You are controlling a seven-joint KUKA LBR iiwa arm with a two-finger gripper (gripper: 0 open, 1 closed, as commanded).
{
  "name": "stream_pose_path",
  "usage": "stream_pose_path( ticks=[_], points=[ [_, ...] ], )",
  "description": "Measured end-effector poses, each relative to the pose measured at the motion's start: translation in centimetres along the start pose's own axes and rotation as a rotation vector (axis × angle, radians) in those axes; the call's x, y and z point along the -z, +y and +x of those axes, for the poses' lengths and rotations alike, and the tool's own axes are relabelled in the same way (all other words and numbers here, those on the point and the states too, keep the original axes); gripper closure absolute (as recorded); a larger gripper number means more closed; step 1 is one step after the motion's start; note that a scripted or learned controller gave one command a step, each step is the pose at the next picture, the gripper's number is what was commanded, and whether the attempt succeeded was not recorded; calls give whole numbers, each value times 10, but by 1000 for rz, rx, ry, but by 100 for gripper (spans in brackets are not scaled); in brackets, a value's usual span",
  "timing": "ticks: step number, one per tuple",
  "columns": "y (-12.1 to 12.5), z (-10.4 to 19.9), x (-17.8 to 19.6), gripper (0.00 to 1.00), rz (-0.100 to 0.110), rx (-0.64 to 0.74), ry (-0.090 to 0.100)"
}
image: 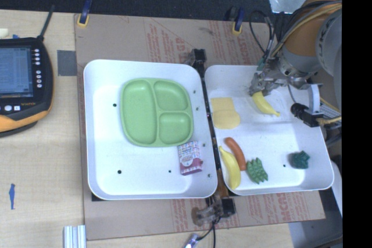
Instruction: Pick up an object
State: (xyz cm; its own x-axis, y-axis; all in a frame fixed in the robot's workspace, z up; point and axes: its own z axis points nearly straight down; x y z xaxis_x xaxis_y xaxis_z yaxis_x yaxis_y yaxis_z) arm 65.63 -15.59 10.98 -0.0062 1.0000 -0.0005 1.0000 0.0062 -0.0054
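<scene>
two shallow white bins sit side by side in the middle of the frame. the left white bin [99,142] has a green plastic plate with three parts [156,111] and a small pink and white packet [190,158] just below it. the right white bin [314,180] has a little yellow toy banana [265,105] near its top. the grey metal gripper [260,87] hangs right above that banana. i cannot tell how its tips are set. lower down lie a flat yellow piece [225,112], a red toy sausage [235,151], a long yellow toy [231,168], a green leafy toy [256,171] and a dark green lump [300,160].
</scene>
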Motion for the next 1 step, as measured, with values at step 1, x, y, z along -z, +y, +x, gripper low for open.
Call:
stream_pose_path(
  ticks=[1],
  points=[
    [1, 85, 83, 100, -4, 0, 1]
  ],
)
